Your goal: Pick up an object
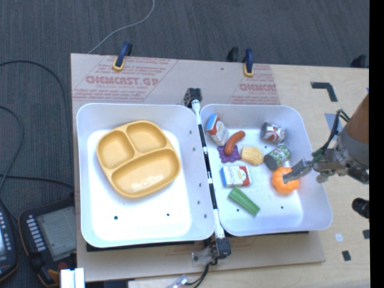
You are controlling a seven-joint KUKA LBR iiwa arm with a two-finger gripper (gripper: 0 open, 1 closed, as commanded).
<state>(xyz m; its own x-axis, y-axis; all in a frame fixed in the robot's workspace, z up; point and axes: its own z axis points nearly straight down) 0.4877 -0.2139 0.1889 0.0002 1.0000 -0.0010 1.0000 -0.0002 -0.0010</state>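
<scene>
Desk (120,80): two bins, one yellow tray (139,158), eight toy foods right; my gripper (298,171) touches orange (284,182), grip state unclear.

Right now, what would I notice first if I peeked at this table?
The big yellow plate with three sections, alone in the left bin. Then the right bin, with toy foods: an orange, corn, a sausage. The gripper touches the orange from the right.

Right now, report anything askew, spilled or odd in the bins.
Nothing spilled or damaged. The toy food lies jumbled in the right bin, cans tipped on their sides. The yellow plate sits slightly askew in the left bin. The gripper is at the orange.
</scene>
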